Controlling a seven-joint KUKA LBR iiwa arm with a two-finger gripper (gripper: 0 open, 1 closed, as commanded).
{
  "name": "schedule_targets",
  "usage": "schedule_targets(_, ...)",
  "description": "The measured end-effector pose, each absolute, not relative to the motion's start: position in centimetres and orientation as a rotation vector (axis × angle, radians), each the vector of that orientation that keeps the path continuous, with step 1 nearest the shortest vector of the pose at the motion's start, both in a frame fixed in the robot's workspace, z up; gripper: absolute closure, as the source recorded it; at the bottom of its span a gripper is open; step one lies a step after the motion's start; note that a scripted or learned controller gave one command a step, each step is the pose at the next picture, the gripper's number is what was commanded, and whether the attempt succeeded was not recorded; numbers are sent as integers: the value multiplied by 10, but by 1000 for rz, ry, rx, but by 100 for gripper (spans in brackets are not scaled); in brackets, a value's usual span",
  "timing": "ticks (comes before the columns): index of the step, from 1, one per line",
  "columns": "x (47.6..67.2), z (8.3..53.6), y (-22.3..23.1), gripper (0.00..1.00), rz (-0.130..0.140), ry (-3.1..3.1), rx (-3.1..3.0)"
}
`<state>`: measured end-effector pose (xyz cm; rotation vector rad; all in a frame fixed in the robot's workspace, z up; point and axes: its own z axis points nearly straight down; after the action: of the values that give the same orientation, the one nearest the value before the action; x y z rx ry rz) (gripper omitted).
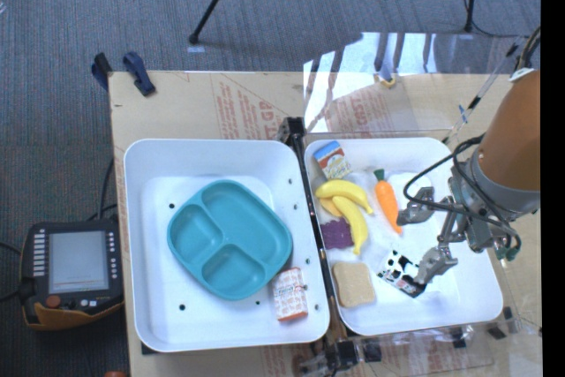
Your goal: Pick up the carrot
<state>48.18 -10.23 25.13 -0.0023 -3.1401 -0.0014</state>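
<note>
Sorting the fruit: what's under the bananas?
The bananas lie partly over a purple item on the right bin floor. Its covered part cannot be seen.

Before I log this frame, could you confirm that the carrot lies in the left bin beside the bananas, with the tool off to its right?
Not quite: the camera view shows the carrot in the right bin, not the left. The rest stands: it lies beside the bananas, with the tool off to its right.

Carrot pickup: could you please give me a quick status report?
Pincer low in right bin, right of the carrot, nothing seen between its fingers. Carrot lying free. Bananas close on its left; black-and-white item below.
</note>
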Motion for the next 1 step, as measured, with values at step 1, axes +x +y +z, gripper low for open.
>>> schedule_targets(1,555,150,-110,0,-6,-3131,43)
